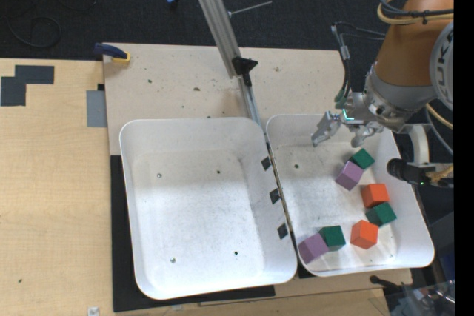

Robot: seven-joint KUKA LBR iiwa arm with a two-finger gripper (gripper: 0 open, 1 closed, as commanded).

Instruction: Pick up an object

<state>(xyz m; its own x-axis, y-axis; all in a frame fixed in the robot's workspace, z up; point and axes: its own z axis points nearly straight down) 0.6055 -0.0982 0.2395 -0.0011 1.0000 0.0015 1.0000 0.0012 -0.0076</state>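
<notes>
Two shallow white bins sit side by side on the pale bench, and over the far part of the right bin point(296, 181) hangs the gripper point(343, 131), fingers spread wide with nothing between them. Just toward the camera and a little to the view's right of it lie a green cube point(363, 158) and a purple cube point(349, 175), touching each other and nearest the fingers; the likely move is a short drop that way, while the orange cube point(374, 195), another green cube point(382, 214) and the rest lie farther down the bin
</notes>
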